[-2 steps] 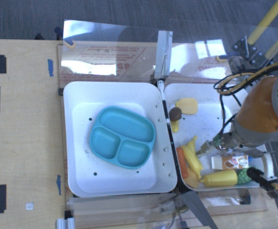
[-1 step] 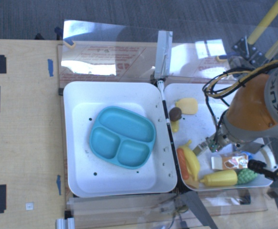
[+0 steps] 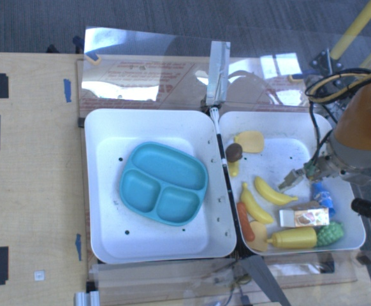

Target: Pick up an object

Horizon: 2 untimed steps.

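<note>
You see the gripper (image 3: 295,178) low in the right bin (image 3: 281,146), its fingers slightly parted and holding nothing. A banana (image 3: 273,191) lies just beside its tips, toward the bin's middle.

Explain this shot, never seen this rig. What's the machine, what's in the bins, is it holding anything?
One fixed camera looks down at a slant on two white bins. The arm, grey with an orange band, reaches in from the right. Its end effector hangs low over the right bin, near a banana; I see nothing between its fingers. That bin also holds a second banana, a carrot, a yellow bottle and a small box. The left bin holds a blue divided plate.
</note>
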Each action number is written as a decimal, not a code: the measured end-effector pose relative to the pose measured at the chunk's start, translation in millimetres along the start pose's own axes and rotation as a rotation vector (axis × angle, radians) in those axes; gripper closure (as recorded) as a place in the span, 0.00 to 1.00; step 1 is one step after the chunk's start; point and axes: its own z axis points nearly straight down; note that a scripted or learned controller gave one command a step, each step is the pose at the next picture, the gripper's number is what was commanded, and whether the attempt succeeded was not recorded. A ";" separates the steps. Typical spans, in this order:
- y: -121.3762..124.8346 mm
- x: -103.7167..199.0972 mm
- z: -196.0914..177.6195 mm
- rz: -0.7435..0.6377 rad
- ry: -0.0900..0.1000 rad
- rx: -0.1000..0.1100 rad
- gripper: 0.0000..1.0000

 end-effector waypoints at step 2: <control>-14.1 49.7 13.8 0.072 0.001 -0.010 0.00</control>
